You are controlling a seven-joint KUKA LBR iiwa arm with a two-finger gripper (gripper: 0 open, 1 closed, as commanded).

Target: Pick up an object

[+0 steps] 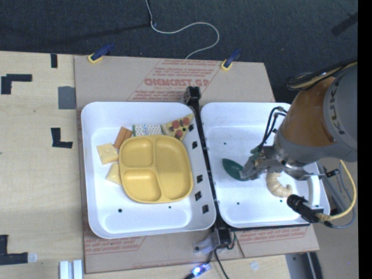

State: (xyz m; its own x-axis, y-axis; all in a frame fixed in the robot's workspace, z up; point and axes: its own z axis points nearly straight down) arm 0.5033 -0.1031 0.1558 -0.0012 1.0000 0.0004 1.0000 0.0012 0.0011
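In the right bin (232, 127), a dark green rounded thing (232, 168) lies left of centre on the floor. A pale beige curved piece (278, 185), like a small croissant, lies to its right. My gripper (254, 166) is low in this bin, its tip at the green thing's right edge and just up-left of the beige piece. The wrist hides the contact, so I cannot see whether anything is held.
The left bin (96, 118) holds a yellow divided plate (156, 168), tan crackers (108, 153) at its left, and a pizza-like slice (179, 125) and a patterned piece (146, 129) behind it. A black divider (202, 161) runs between the bins. The grey and orange arm (317, 121) covers the right bin's right side.
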